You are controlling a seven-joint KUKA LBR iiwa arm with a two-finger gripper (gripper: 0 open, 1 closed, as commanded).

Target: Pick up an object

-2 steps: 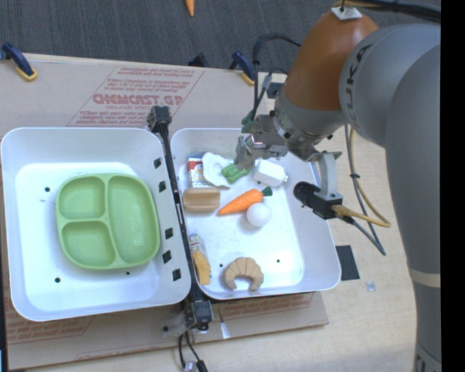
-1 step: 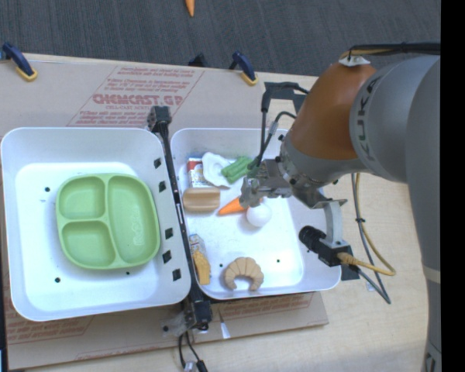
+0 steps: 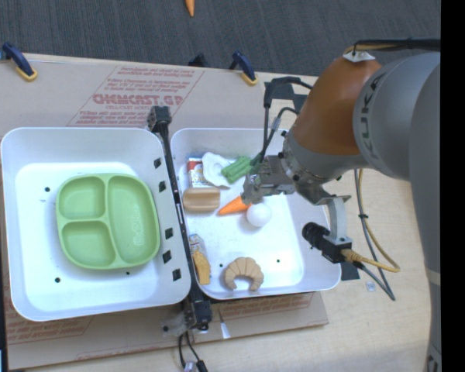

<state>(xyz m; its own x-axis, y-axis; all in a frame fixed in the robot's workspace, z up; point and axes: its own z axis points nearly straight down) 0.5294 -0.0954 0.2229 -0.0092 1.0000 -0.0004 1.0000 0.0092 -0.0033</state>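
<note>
Counter (image 3: 54, 91) space on your far left is carrying the left bin (image 3: 15, 208), and a green divided plate (image 3: 107, 222) with three compartments is lying flat in the middle of it. A blue-and-yellow clamp (image 3: 19, 62) is gripping the cardboard at the upper left corner, and a second clamp (image 3: 244, 68) is sitting further right along the top edge.

Moving right, you are looking at the right bin (image 3: 318, 281), which is butting against the left one along a black seam. Against its left wall a small red-and-white carton (image 3: 194, 172) is standing at the top, a hot dog bun (image 3: 201, 200) is lying just below it, and a corn cob (image 3: 201, 266) is resting near the bottom. A croissant (image 3: 243, 273) is lying close to the bin's front wall, just beside the corn. Higher up, a white crumpled item (image 3: 215, 166) is touching a green vegetable piece (image 3: 237, 169).

Near the bin's middle, a toy carrot (image 3: 234, 205) is pointing left, with a white egg (image 3: 258, 215) just beside its thick end. The gripper (image 3: 254, 188) is hanging right over the carrot's thick end, and you cannot tell from this angle whether the fingers are open, closed, or gripping anything. The grey arm (image 3: 395, 115) is filling your right side.
</note>
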